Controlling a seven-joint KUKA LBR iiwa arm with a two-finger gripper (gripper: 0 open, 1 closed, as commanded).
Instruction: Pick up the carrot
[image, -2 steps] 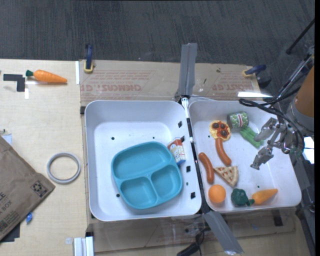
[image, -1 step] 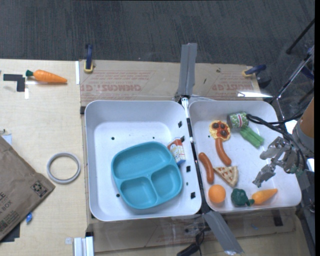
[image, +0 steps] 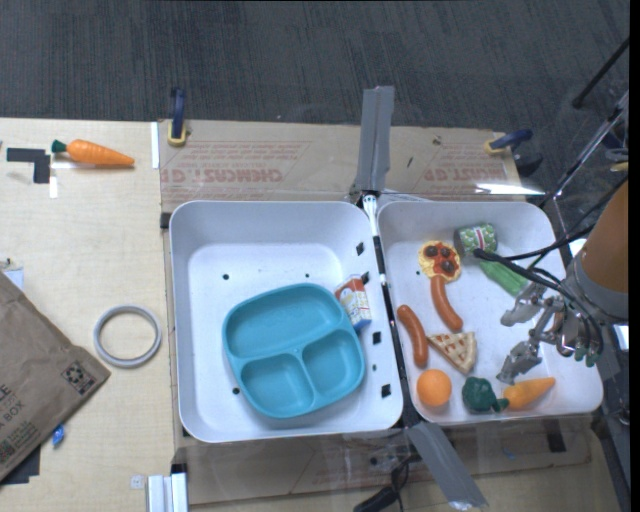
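The carrot (image: 519, 394), smooth orange with a dark green top, lies at the lower right of the frame, close to the front wall of the right bin (image: 575, 412). The metal gripper (image: 522, 362) hangs just above it, fingers apart, holding nothing. An orange ball (image: 434, 388) lies left of it.

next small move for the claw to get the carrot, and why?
Probably lower straight down a little. The claw hangs just above the carrot in the right bin, near its front corner, and the carrot isn't between its fingers. Watch the green piece touching the carrot's left end.
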